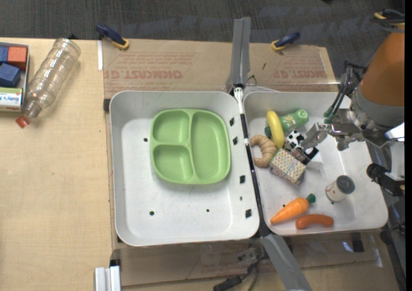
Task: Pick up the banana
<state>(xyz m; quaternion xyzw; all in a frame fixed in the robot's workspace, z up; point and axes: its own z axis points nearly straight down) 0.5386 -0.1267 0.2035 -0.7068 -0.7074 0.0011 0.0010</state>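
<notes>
Yellow curved banana (275, 127): far-left of right white bin (360, 219), beside green bottle (293, 118). Metal two-finger gripper (311, 143) just right, jaws spread, holding nothing.

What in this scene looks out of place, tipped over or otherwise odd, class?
A clear plastic bottle lies on its side on the bench left of the bins, red cap toward the bench's edge. In the right bin, the banana sits crowded against a green bottle and other toys. The green divided plate lies flat and looks normal.
</notes>
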